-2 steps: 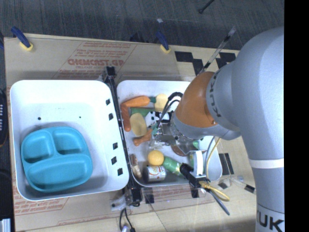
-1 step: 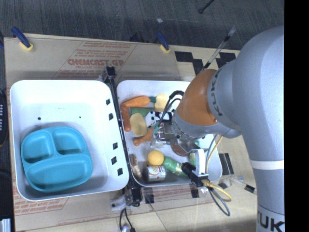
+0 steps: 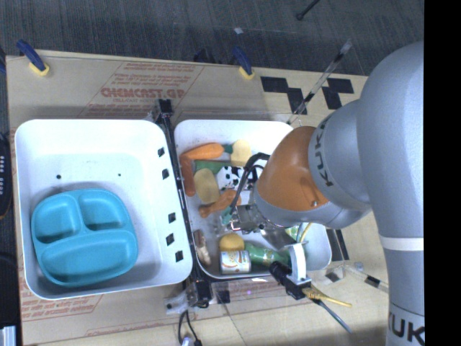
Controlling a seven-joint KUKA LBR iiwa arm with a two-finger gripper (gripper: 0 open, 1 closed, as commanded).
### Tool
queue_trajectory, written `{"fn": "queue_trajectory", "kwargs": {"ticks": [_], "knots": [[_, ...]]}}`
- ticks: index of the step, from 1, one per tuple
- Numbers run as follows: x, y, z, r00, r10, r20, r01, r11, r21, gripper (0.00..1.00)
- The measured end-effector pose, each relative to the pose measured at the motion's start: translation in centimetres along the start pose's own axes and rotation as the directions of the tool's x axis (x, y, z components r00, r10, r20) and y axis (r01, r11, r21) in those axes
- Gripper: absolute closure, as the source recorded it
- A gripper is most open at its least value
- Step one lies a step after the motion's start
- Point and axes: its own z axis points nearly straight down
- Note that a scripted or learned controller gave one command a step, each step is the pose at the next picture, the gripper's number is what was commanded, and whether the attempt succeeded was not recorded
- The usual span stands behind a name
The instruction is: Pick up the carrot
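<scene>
Carrot [image 3: 204, 151] in right bin [image 3: 216, 127]

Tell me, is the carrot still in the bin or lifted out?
In the bin. The carrot lies on its side near the back wall of the right bin, among other items.

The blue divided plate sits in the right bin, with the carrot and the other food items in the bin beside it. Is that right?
Not quite. The camera view shows the blue divided plate in the left bin, not the right one. The carrot and the other food items lie in the right bin beside it, as you said.
</scene>
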Motion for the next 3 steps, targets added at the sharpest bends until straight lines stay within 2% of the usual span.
{"fn": "queue_trajectory", "kwargs": {"ticks": [1,2,3], "knots": [[0.01,0.26,-1.10,1.000,-0.015,0.001,0.015,1.000,-0.002,1.00],[0.01,0.24,-1.09,1.000,-0.016,0.002,0.016,1.000,-0.001,0.00],[0.05,0.38,-2.05,1.000,-0.027,0.002,0.027,1.000,0.000,1.00]]}}
